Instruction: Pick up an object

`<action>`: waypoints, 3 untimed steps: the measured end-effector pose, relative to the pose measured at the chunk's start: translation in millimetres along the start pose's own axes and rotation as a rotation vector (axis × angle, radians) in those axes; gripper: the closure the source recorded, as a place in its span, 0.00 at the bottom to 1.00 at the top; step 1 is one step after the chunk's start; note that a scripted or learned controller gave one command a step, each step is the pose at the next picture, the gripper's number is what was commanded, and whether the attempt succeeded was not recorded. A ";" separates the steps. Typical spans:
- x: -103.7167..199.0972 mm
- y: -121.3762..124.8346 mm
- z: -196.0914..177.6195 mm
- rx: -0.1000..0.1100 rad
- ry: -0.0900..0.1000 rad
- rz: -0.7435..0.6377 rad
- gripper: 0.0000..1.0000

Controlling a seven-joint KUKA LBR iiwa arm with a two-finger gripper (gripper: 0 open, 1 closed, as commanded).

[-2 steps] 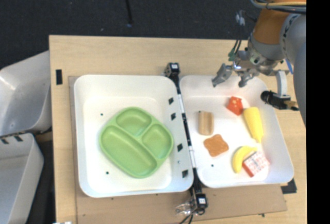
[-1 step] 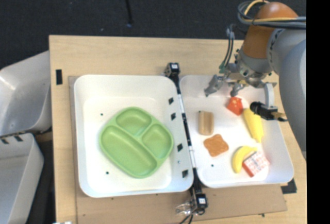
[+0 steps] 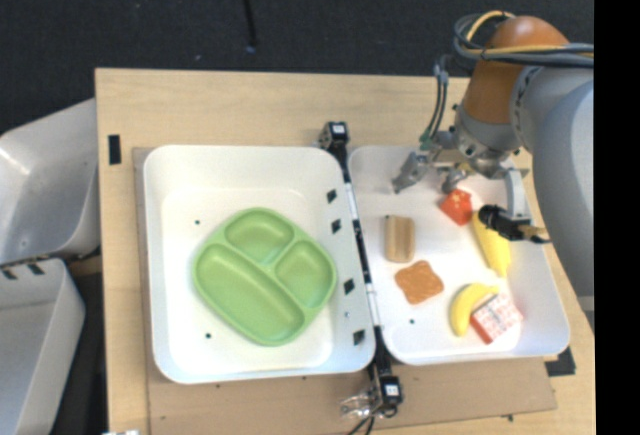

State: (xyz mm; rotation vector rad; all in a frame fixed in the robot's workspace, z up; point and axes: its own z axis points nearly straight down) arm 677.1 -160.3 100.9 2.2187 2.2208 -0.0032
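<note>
Apparently hovering with gripper (image 3: 437, 168) spread wide over the right bin (image 3: 380, 178), holding nothing, just beside the small red object (image 3: 456, 206). Risking a knock sideways against the banana (image 3: 493, 243). Crowding nearby: bread roll (image 3: 400, 238), toast (image 3: 418, 281), green plate (image 3: 262, 273) lying in the left bin (image 3: 160, 223).

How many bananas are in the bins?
2. One banana lies along the right bin's right side, below the gripper. The other banana sits nearer the front, touching a red-and-white packet. The arm might hide more.
</note>
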 end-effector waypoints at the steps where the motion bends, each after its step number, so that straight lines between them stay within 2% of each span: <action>1: -1.1 1.4 -13.6 -0.005 -0.002 -0.001 1.00; 2: -1.5 6.9 -58.5 -0.005 0.002 -0.001 1.00; 3: -11.2 11.0 -118.8 -0.008 0.001 0.000 1.00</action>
